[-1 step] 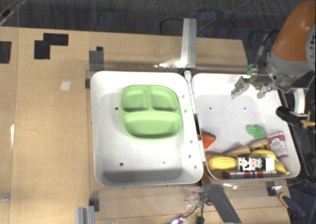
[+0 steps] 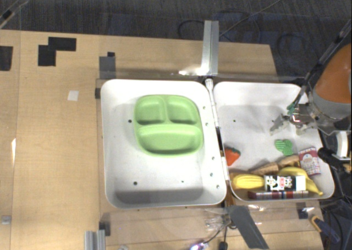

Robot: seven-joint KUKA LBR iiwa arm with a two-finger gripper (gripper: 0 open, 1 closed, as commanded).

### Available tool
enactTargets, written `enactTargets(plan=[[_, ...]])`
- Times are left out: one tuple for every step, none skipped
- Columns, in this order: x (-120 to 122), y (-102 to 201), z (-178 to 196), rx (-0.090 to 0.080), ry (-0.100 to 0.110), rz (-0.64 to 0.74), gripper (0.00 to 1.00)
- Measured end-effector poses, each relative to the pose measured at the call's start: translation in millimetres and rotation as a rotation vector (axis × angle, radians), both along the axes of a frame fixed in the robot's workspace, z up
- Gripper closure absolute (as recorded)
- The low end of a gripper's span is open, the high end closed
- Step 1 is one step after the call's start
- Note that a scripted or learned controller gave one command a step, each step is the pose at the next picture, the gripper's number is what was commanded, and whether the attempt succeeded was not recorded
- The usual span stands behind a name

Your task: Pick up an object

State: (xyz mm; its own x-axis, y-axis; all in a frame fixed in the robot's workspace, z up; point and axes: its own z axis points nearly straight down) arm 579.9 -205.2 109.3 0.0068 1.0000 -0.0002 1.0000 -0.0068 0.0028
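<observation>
Nothing is picked yet: the gripper [image 2: 280, 123] hangs in the right bin [image 2: 247, 106], whether spread I cannot tell, above the objects [image 2: 275, 177].

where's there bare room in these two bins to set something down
Right bin: its far and middle floor is bare, bordered by the divider, the far wall and the gripper. Its near edge is crowded: strawberry, bananas, black-and-white box, green piece. Left bin: the green tray takes the middle; a bare strip lies between it and the near wall.
</observation>
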Motion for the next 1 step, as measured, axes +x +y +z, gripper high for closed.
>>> enactTargets(plan=[[-37.9,3.7,-18.5,-0.002,-0.013,-0.037,0.0]])
